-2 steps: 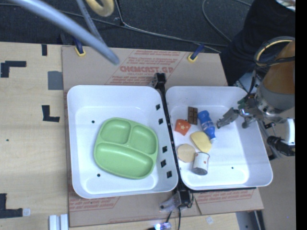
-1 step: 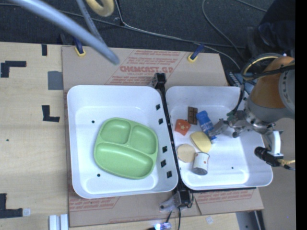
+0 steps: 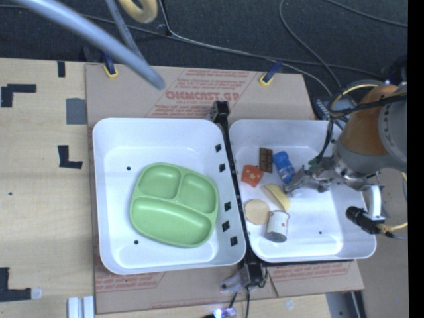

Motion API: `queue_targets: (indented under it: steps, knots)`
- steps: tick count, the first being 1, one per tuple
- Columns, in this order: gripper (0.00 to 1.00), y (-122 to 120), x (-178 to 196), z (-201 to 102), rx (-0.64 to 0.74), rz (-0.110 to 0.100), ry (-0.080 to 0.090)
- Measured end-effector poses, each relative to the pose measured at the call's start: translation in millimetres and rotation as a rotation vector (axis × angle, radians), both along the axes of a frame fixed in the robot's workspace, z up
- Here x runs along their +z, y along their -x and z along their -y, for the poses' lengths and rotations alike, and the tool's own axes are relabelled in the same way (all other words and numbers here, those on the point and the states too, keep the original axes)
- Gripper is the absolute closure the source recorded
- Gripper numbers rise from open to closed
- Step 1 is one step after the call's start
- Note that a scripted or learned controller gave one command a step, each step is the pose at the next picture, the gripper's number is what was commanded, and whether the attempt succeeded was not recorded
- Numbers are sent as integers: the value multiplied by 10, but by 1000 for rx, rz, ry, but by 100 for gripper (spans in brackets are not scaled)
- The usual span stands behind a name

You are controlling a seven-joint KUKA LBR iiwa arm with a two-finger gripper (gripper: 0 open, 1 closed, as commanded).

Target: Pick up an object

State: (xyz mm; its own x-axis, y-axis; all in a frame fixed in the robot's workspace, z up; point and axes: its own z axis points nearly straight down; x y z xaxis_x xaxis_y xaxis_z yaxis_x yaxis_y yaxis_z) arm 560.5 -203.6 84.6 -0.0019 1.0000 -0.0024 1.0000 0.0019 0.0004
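Two white bins (image 3: 106,177) on cardboard sheet (image 3: 199,91), wooden bench (image 3: 40,197), dark carpet (image 3: 265,18), tool (image 3: 299,183) spread unclear

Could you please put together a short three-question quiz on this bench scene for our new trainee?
1. True or false: the green divided plate lies in the left bin.
2. Which item lies nearest the gripper? A) brown block B) yellow banana-shaped piece C) orange piece
3. Fill in: the small white can lies in the ____ bin.

Key:
1. True.
2. B; the blue item is also close, just above the gripper.
3. Right: it lies in the right bin, beside the tan disc.
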Motion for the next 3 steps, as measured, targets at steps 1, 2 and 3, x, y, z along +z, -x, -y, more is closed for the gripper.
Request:
queue_targets:
  steps: [1,2,3]
  knots:
    - [100,-9,119,6,1,4,3]
    - [100,47,727,13,-1,3,-1]
    - [100,113,1310,64,-1,3,0]
